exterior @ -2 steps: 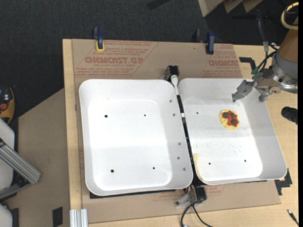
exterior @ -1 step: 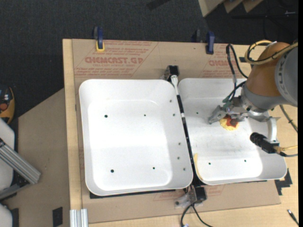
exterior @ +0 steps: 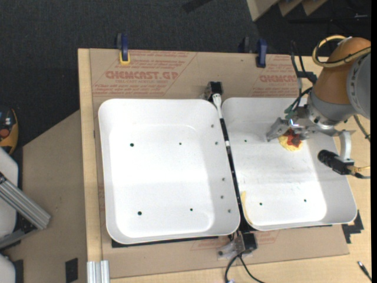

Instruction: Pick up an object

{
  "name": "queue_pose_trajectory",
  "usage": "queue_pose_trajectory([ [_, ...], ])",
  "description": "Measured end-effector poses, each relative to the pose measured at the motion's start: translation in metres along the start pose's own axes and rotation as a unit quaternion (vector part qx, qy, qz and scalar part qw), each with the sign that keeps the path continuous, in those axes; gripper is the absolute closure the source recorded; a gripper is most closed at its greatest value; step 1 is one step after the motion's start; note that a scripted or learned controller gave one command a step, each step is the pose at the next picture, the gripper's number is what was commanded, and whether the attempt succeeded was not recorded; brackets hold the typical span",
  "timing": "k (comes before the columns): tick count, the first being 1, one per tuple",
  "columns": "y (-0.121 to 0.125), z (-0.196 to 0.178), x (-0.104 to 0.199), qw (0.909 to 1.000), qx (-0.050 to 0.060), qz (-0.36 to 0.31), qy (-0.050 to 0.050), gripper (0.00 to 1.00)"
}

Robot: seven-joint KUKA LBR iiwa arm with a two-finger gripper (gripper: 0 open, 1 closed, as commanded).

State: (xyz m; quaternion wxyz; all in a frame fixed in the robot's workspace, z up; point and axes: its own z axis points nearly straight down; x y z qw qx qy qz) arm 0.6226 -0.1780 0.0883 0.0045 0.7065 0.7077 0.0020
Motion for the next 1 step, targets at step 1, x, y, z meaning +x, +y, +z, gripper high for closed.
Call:
queue_pose_trajectory([
  [1, 0.0021, -0.0153, -0.0018, 1.0, -0.005, -0.001, -0.004, 1.0],
])
